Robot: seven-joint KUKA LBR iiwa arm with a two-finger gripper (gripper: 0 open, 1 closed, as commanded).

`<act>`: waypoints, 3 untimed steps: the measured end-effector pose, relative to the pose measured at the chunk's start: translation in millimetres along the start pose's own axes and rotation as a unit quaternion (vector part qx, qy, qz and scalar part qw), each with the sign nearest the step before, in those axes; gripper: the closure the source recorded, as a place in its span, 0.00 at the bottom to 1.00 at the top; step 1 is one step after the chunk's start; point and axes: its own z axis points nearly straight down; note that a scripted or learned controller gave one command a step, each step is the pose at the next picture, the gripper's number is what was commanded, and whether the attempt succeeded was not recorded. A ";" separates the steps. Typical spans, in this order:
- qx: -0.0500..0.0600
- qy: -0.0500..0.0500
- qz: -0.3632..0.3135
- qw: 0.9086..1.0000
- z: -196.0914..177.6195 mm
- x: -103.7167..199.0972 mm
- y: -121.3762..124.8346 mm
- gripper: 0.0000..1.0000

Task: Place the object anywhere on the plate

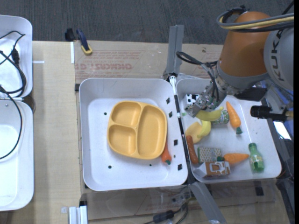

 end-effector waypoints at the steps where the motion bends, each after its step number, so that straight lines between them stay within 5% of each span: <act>1: 0.000 0.000 -0.023 1.000 6.5 57.3 44.3 1.00; 2: -0.001 0.000 -0.045 0.999 -13.0 63.1 65.1 1.00; 3: -0.001 -0.001 -0.122 0.992 -28.1 36.4 101.9 1.00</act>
